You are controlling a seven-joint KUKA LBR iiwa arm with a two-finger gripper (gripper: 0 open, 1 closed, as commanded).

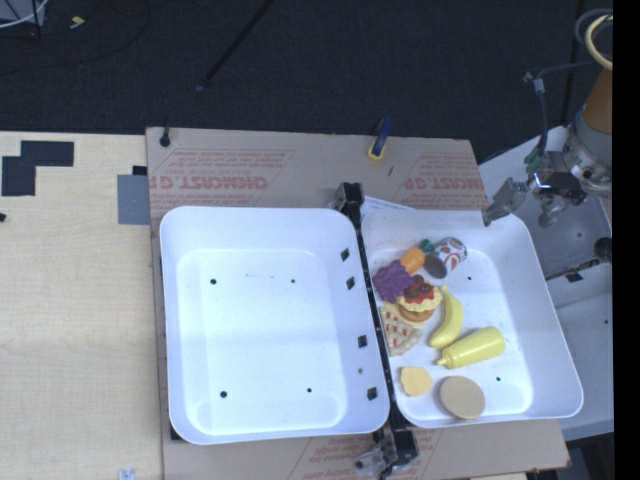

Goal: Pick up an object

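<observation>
tool (510, 200) at right bin (545, 288) rim | grip unclear, blurred | arm (600, 98) cut off

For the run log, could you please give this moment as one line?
phase: before pick | gripper: above right bin's far corner, nothing held | banana, yellow bottle: lying in right bin
</observation>
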